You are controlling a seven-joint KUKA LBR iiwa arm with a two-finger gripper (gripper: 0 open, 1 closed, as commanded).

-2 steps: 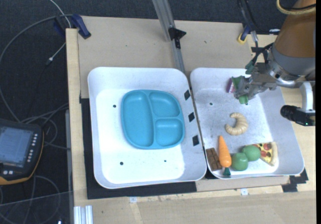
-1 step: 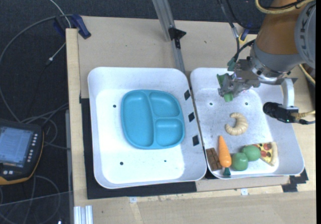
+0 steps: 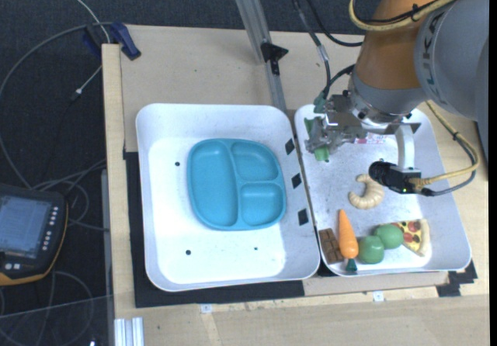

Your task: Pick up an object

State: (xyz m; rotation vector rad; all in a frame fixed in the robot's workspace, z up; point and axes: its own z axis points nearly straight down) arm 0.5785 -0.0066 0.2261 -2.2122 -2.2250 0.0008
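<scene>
**Hovering over the right bin's far-left corner**

Reaching in from the right, the arm sets the tool [image 3: 320,140] over the far-left part of the right bin [image 3: 446,216]. The croissant [image 3: 366,192] lies nearest, to the tool's right and toward the near rim, its curved length running roughly left to right. Whether the tool is spread or closed, or grips anything, cannot be told. The carrot [image 3: 347,234] lies further toward the near rim.

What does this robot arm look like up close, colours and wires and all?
The arm is bulky and rounded, grey with a broad orange band above the wrist. Yellowish and black cables loop around it. Its gripper is a small metallic assembly with green parts.
</scene>
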